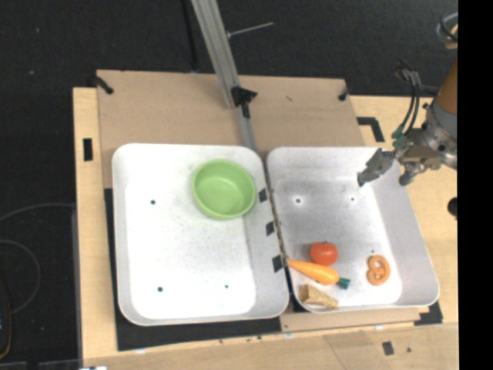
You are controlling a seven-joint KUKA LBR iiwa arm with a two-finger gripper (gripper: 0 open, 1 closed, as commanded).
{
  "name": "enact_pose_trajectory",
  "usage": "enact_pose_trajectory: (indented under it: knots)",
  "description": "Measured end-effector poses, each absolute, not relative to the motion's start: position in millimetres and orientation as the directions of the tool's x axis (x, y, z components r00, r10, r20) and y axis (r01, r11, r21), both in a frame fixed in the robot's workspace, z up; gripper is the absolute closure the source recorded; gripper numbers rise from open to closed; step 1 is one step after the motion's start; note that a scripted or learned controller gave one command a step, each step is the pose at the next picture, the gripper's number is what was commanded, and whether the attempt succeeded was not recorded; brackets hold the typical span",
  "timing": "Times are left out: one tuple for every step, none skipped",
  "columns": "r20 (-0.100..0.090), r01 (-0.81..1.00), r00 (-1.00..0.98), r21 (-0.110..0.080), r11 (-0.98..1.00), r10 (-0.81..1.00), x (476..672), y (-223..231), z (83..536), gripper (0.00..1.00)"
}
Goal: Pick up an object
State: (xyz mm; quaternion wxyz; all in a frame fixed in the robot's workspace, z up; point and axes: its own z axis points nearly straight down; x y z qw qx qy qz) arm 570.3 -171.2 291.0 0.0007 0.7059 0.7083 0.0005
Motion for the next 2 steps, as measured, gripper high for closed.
enact_pose_trajectory:
  knots:
    - [0.0, 1.0, -0.003, 0.002, 0.003, 1.0, 570.3, -171, 291, 0.0]
    - [-0.001, 1.0, 0.0, -0.003, 0.0, 1.0, 561.0, -168, 237, 0.0]
